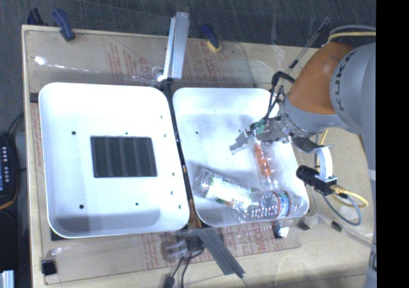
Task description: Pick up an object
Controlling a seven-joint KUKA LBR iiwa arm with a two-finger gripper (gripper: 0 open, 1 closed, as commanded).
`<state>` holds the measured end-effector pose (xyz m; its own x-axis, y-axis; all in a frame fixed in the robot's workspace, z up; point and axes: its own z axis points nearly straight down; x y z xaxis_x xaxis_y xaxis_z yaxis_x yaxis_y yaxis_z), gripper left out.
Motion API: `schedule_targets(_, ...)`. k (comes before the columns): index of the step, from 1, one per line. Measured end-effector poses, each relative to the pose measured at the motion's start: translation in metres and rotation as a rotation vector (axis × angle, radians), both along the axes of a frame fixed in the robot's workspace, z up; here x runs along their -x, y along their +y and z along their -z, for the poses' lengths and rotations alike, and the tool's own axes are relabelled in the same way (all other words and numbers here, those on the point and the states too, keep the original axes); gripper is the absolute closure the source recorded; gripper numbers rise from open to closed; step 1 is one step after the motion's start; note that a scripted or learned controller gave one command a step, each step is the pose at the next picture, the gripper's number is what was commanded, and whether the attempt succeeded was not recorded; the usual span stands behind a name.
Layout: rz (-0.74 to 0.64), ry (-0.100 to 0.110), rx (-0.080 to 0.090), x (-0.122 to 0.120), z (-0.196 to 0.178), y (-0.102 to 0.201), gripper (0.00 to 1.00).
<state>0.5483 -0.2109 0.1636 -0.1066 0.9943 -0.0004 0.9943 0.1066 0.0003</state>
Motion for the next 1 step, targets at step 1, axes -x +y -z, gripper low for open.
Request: schedule_targets(1,0.0,0.0,0.0,0.0,0.0,0.0,0.0)
